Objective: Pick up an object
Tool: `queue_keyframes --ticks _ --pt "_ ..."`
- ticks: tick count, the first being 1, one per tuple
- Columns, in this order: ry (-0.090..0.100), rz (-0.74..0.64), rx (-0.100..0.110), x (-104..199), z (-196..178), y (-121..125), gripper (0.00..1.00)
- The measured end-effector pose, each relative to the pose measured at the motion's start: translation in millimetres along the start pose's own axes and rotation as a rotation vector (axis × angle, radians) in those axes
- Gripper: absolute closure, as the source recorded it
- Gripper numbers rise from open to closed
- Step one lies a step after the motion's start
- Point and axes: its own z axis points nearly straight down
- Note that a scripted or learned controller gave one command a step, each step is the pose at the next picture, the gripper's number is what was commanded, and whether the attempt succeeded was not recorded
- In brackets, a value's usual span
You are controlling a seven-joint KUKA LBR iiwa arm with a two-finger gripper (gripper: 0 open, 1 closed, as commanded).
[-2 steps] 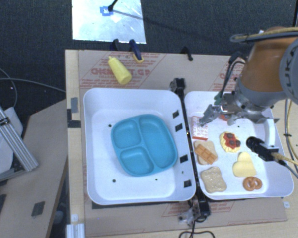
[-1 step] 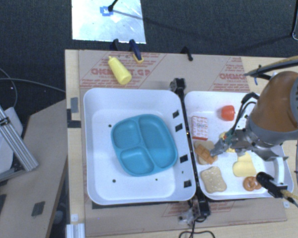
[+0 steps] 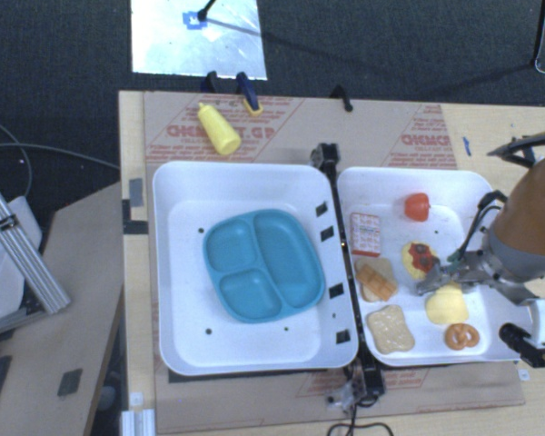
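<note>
At the near edge of the tabletop (image 3: pixel 254 393), the left bin (image 3: pixel 177 271) holds a blue divided plate (image 3: pixel 263 264) lying flat in its middle. Behind it, on the cardboard, a yellow bottle (image 3: pixel 218 128) lies on its side.

The right bin (image 3: pixel 391 184) holds the small things. Going left to right: a white card with red print (image 3: pixel 365 232), a waffle piece (image 3: pixel 376 281), a slice of bread (image 3: pixel 390 328), a yellow and red toy (image 3: pixel 419 258), a red tomato (image 3: pixel 417 206), a yellow lemon (image 3: pixel 447 306) and a pretzel (image 3: pixel 460 336).

The end effector (image 3: pixel 440 280) sits low in the right bin, between the yellow and red toy and the lemon, very close to both. I cannot tell from this view how it stands, and nothing is clearly seen inside it.

The arm (image 3: pixel 531 230) comes in from the right, bent down steeply over the bin's far right side.

The lemon seems the likely thing to pick. I judge it light, hard plastic, smooth and round, so it may slip or roll away; it is better to take it across its widest middle, from above.
</note>
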Motion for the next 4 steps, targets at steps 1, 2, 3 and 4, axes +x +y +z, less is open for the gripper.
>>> queue_keyframes --ticks 1,2,3,4 --pt "0.002 -0.007 -0.004 6 -13 2 1.00" --pt "0.001 -0.013 -0.007 34 -4 50 1.00" --pt "-0.005 -0.012 -0.018 -22 -106 137 1.00" --pt "0.001 -0.012 -0.007 -18 -101 160 1.00"
